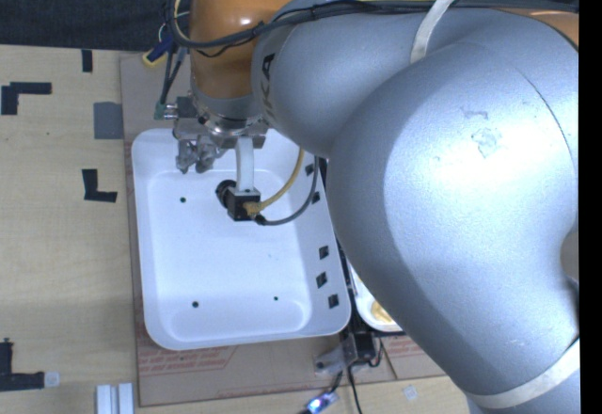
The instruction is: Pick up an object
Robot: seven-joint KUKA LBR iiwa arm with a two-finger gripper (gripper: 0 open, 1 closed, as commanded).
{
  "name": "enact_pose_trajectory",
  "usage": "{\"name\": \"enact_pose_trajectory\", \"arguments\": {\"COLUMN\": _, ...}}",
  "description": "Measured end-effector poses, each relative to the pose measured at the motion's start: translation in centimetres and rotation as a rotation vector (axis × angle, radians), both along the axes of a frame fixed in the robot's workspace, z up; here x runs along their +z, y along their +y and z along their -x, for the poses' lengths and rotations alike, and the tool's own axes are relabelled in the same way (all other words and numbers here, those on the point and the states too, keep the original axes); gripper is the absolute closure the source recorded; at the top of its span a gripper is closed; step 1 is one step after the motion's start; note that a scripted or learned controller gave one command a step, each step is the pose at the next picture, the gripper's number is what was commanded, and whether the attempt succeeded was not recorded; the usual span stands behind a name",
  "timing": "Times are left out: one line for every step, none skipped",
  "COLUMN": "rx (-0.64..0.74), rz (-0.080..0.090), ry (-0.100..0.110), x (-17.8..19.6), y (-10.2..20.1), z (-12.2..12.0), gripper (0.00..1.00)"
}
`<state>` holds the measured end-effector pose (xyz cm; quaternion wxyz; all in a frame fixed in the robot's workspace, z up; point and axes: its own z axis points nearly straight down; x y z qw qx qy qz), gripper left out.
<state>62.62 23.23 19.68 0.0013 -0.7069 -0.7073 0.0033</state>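
Item: left bin (pixel 226 280), a shallow white tray of smooth moulded plastic with rounded corners and a glossy floor marked by a few small black dots. Item: gripper (pixel 196 163), a metallic claw with a cluttered outline, poised above the bin's far left corner (whether it is released or clenched cannot be told at this angle). Item: arm (pixel 451 167), matt grey, bulbous, with a glossy orange band (pixel 230 17) above the wrist. Item: right bin (pixel 360 294), a narrow white sliver under the arm. Item: yellowish object (pixel 381 313), lying in that sliver, shape unclear. Item: bench (pixel 56 262), pale and wood-toned, bearing angular black tape marks (pixel 94 186) and a flat grey patch (pixel 108 119).
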Motion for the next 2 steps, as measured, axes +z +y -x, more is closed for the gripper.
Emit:
{"name": "enact_pose_trajectory", "arguments": {"rx": 0.002, "rz": 0.0, "ry": 0.002, "x": -1.3, "y": 0.1, "z": 6.6, "gripper": 1.0}}
{"name": "enact_pose_trajectory", "arguments": {"rx": 0.002, "rz": -0.002, "ry": -0.001, "x": -2.3, "y": 0.1, "z": 6.0, "gripper": 1.0}}
